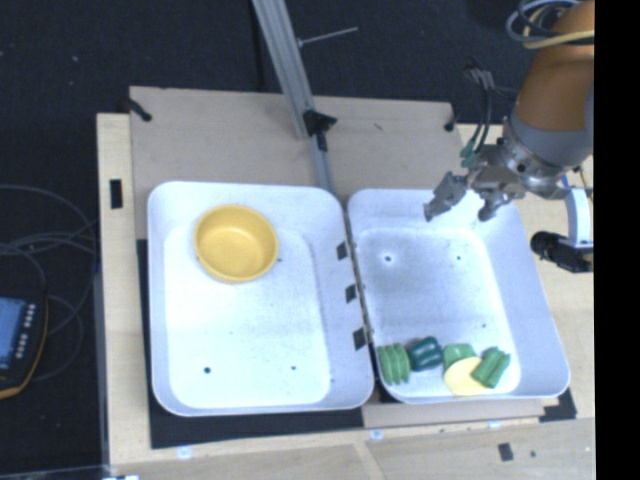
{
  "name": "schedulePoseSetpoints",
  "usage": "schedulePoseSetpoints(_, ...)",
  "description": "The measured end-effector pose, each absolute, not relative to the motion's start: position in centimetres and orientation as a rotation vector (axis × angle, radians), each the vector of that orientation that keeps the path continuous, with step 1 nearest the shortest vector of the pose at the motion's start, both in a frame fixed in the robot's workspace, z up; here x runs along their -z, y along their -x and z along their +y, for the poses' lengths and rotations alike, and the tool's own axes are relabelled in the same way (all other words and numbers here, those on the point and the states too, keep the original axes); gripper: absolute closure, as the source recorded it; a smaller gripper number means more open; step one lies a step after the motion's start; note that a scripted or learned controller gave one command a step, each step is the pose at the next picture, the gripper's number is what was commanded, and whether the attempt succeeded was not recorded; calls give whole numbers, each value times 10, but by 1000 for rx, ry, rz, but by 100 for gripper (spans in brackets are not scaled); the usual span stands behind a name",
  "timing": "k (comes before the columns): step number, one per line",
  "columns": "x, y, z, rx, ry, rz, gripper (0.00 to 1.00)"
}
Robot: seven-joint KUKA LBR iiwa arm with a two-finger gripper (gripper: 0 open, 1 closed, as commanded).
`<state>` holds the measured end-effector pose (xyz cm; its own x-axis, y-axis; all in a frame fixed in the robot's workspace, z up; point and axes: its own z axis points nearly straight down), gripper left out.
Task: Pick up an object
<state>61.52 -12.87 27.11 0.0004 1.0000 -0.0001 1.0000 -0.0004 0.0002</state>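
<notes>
Small green blocks and a pale yellow piece huddle at the right bin's near edge, well apart from the claw, which hangs spread and empty

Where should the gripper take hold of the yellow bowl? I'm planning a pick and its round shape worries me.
Probably at the rim. The yellow bowl sits upright and open in the left bin, too wide to span, so come from straight above with one finger inside and one outside the wall. The side toward the bin's middle looks best, with bare floor around it. The gripper hangs over the right bin, open.
</notes>
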Motion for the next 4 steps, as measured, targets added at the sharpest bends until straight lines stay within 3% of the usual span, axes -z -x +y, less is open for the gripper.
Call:
schedulePoseSetpoints(1, -228, -619, -133, 3, -2224, 2222, 0)
schedulePoseSetpoints(3, -132, -603, -131, 5, -2224, 2223, 0)
schedulePoseSetpoints(4, -146, -605, -132, -2, -2222, 2218, 100)
